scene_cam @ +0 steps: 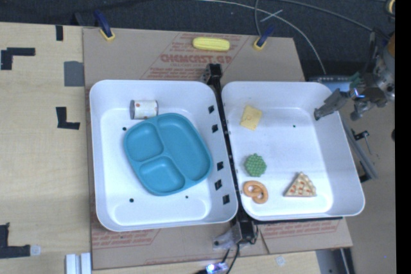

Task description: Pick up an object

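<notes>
On the bench in front of you sit two shallow white plastic bins side by side on a sheet of brown cardboard (160,54). The left bin (103,157) holds a blue moulded plastic tray with three compartments (167,152), lying flat near the bin's middle. Just beyond the tray's far left corner lies a small white cylinder with a dark end (144,108), on its side, close to the tray but not touching it.

The right bin (340,183) holds four small toy foods, well apart from each other. A pale yellow wedge like a block of cheese (251,117) lies near the far left of that bin. A green knobbly round piece like a broccoli head (255,165) lies nearer you along the same side. Just beside it, closer still to you, is an orange-brown pretzel shape (255,192). To the right of the pretzel lies a triangular pizza slice with red spots (300,186).

Outside the bins, a yellow corn-cob-shaped object (210,44) rests on the cardboard beyond the left bin.

Your grey two-finger gripper (343,106) hangs at the far right rim of the right bin, with one dark finger (326,107) angled over the bin's corner. It is well apart from all four foods and holds nothing. You cannot tell from this angle whether it is spread or closed.
</notes>
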Robot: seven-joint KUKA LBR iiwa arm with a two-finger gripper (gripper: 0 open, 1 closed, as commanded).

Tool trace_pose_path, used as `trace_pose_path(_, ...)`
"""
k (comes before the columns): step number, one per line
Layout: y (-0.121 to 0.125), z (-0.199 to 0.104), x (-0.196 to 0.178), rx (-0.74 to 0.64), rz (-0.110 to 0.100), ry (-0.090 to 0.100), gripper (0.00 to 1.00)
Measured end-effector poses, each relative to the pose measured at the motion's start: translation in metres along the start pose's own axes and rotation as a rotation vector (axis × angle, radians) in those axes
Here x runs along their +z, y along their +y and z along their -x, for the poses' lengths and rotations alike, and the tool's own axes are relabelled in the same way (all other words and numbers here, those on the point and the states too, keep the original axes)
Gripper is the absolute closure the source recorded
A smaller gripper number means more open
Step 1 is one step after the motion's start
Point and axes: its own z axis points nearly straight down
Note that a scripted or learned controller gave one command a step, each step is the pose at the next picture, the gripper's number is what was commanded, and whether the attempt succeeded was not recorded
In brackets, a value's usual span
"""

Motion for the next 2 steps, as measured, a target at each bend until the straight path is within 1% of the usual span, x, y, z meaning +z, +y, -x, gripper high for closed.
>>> trace_pose_path(1,0.002,-0.001,-0.007,-0.004,0.012,-0.003,0.0)
trace_pose_path(2,0.0,0.006,0.039,-0.003,0.007,-0.003,0.0)
